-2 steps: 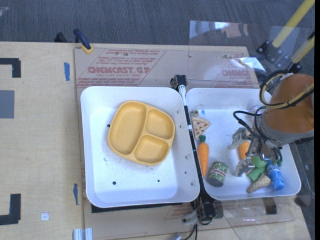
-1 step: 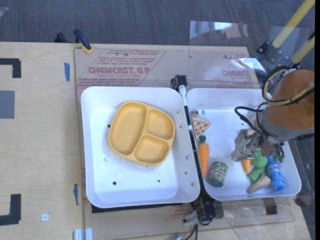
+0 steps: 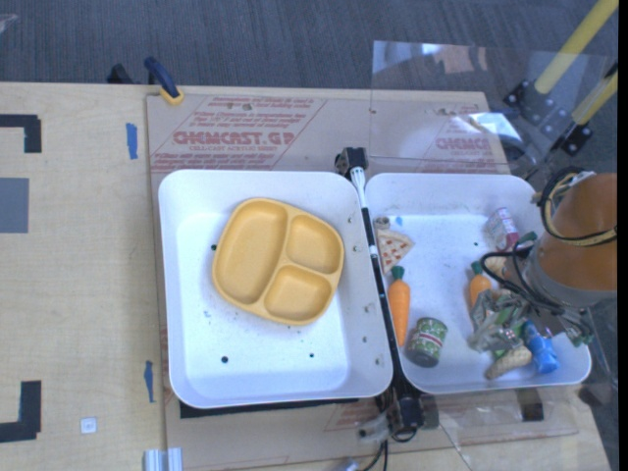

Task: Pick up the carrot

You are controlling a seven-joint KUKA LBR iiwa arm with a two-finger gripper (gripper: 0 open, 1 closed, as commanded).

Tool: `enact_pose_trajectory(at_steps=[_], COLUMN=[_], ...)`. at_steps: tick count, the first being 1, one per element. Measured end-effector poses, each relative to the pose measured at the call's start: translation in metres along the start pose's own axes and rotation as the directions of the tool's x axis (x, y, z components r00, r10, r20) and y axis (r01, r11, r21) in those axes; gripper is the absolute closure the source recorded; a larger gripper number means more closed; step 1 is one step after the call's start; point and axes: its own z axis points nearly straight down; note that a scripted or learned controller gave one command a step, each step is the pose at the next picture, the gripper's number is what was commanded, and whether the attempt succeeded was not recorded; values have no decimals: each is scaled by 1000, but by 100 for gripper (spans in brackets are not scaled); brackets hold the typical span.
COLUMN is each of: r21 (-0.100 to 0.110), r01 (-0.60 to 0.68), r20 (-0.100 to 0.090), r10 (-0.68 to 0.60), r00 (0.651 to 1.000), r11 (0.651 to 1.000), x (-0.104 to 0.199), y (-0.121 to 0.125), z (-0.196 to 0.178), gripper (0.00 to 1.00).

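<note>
Cardboard-covered tabletop [image 3: 245, 130], two white bins. Carrot [image 3: 399, 303] lies at the right bin's [image 3: 442, 189] left wall, beside a green can [image 3: 427, 341]. Pincer [image 3: 505, 314] is over clutter at frame right, state unreadable. Best bet: approach from above, straddling the carrot's width, avoiding the can.

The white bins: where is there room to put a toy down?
Left bin: bare floor around the yellow divided plate, widest below it. Right bin: bare patch between the pizza slice and the small bottle. Crowded by the arm, lower right.

The carrot [image 3: 399, 304] lies in the right bin [image 3: 442, 199] (beside a green can [image 3: 427, 341]).
</note>
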Motion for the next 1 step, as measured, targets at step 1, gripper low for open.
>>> enact_pose_trajectory(at_steps=[1], r21=[-4], r01=[-264], r20=[-8], r10=[264], r00=[965], r11=[965], x=[-81], y=[21], z=[-3], gripper=[100])
